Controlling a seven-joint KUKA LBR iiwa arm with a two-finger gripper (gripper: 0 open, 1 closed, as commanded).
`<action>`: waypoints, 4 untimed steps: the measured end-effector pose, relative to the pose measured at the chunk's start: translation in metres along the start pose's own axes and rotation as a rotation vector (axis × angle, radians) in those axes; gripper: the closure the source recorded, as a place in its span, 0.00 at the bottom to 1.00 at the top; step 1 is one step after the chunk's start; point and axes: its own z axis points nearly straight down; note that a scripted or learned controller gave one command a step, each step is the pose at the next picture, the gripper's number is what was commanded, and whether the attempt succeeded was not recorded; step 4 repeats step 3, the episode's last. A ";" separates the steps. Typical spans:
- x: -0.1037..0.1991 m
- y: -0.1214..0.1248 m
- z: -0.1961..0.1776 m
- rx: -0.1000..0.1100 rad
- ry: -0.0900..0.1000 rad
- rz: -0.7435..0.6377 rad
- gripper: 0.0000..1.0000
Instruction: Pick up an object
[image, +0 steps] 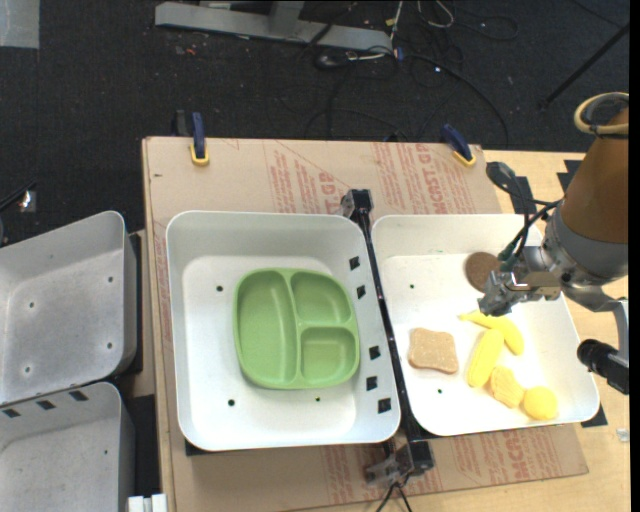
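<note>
Left bin (200, 250): held a green divided plate (297, 328).
Right bin (430, 240): held a toast slice (433, 351), yellow banana pieces (490, 350), a brown disc (481, 268).
Gripper (494, 303): hovered low over the banana pieces' far end; finger state could not be told.

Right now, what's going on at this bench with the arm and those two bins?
A grey robot arm reaches in from the right with its hand low over the right bin, just above a cluster of yellow toy food pieces. A tan bread slice and a brown round piece also lie in that bin. The left bin holds a green divided plate. Whether the hand has gripped anything can't be told from here.
</note>
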 end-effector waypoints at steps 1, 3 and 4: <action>0.043 0.001 0.009 0.006 0.003 -0.004 1.00; 0.153 0.022 0.023 0.006 0.002 -0.004 1.00; 0.153 0.022 0.023 0.006 0.002 -0.004 1.00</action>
